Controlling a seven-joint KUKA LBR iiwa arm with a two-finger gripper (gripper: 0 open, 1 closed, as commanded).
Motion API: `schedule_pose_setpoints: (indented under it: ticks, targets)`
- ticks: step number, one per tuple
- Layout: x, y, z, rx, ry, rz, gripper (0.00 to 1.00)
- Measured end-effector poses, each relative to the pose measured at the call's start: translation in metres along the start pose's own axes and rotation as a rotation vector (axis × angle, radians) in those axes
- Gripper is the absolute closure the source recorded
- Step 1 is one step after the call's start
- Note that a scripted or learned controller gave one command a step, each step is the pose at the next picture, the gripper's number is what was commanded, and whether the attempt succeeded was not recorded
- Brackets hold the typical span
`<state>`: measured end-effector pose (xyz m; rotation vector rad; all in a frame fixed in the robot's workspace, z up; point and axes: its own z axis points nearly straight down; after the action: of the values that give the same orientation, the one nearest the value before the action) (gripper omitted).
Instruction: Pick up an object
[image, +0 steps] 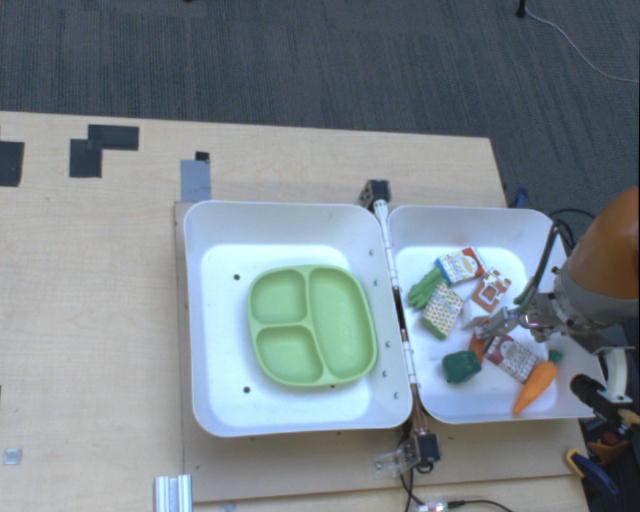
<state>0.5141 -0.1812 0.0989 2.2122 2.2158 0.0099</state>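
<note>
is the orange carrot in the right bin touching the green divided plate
Apart. The camera view shows the orange carrot lying in the right bin and the green divided plate in the left bin, with both bins' walls between them.

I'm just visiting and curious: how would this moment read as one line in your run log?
task: pick up an object | gripper: low in right bin, among small items | nearest: dark green toy, carrot | left bin: green divided plate

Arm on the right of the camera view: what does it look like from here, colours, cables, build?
The arm shows a broad orange band, rounded, above a grey wrist section. The gripper at its end is a small metallic grey assembly with thin parts, reaching over the right bin. A dark cable runs along the arm's left side down toward the wrist. No markings are readable.
</note>
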Motion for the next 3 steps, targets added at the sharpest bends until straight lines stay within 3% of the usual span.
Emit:
schedule_pose_setpoints:
  ticks: [1,2,3]
  targets:
    - [0.001,0.001,-0.009,-0.001,0.000,-0.001,1.00]
    - [0.001,0.001,-0.009,-0.001,0.000,-0.001,0.00]
    - [0.001,0.002,-0.020,-0.004,0.000,-0.002,1.00]
